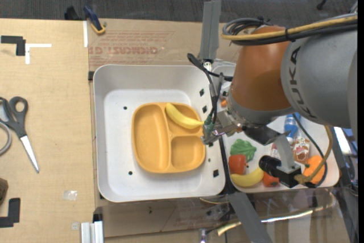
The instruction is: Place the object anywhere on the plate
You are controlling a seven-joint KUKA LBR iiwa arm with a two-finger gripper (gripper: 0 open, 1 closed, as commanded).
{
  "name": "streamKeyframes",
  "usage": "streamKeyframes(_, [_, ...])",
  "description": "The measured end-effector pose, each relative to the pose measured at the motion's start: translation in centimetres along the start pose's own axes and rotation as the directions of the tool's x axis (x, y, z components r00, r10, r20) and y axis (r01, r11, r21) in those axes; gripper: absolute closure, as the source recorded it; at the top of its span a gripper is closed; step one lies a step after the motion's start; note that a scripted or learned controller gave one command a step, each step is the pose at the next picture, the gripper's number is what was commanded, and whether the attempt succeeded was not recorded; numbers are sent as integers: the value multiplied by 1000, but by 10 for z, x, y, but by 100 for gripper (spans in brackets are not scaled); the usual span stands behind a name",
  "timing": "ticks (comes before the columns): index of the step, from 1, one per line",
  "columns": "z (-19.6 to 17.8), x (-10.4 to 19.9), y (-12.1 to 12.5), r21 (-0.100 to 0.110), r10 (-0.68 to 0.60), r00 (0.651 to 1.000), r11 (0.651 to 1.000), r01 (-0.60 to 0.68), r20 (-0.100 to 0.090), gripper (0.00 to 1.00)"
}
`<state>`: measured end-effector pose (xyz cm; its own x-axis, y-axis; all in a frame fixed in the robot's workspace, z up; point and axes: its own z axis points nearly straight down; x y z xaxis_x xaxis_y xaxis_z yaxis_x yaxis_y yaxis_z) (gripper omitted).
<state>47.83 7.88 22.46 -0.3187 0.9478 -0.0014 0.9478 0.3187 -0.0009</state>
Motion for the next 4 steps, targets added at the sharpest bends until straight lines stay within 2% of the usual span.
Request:
streamKeyframes(1, [50, 54, 33, 4, -159, 987, 987, 159, -1, 100])
streamKeyframes(2, [-48, 49, 91, 1, -475, 880, 880, 475, 1, 100])
streamKeyframes(3, [4, 119, 94, 1, -575, 818, 818, 575, -1, 100])
streamKeyframes(4, [4, 119, 94, 2, -575, 818, 818, 575, -1, 0])
